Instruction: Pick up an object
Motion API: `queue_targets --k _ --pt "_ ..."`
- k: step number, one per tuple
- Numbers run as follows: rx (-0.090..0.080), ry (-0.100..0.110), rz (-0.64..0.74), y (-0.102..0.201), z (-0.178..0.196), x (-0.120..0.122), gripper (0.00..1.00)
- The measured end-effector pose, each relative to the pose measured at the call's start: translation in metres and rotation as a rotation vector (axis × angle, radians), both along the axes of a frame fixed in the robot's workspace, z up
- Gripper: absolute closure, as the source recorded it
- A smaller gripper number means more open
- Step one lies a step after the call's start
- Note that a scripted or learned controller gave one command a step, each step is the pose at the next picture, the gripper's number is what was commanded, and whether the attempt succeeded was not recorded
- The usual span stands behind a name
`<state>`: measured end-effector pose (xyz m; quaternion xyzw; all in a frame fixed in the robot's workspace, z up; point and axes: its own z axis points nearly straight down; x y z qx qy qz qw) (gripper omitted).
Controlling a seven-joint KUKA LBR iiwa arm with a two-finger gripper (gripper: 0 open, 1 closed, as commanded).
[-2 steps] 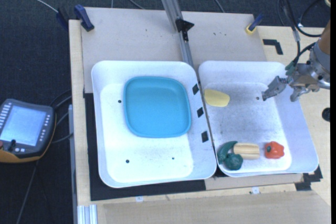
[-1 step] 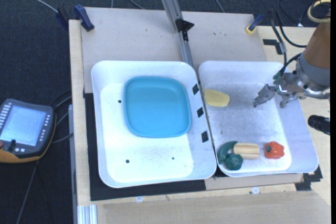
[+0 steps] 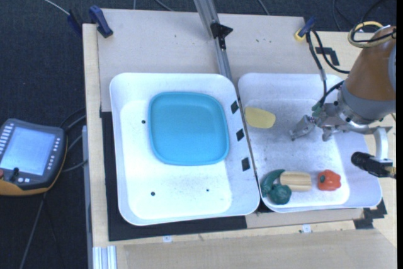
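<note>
Yellow object lies left of the lowered end effector.

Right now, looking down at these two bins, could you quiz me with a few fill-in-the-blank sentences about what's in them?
1. The blue plate lies in the ___ bin.
2. The yellow piece lies in the ___ bin.
3. The wooden piece lies between the green toy and the ___ toy.
4. The hand hovers over the ___ bin.

Missing words: left; right; red; right
</note>
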<state>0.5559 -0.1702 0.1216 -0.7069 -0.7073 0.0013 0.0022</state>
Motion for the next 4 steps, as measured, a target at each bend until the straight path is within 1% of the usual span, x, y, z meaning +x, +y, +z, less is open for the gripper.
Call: queue_targets --k 1,2,3,4 --pt "-0.001 -0.007 0.000 0.000 0.014 0.002 1.00" --pt "-0.003 -0.009 -0.001 -0.009 0.061 -0.001 1.00" --pt "-0.003 -0.011 0.000 -0.008 0.123 0.005 1.00" --pt "-0.002 -0.007 0.000 -0.008 0.139 0.005 1.00"
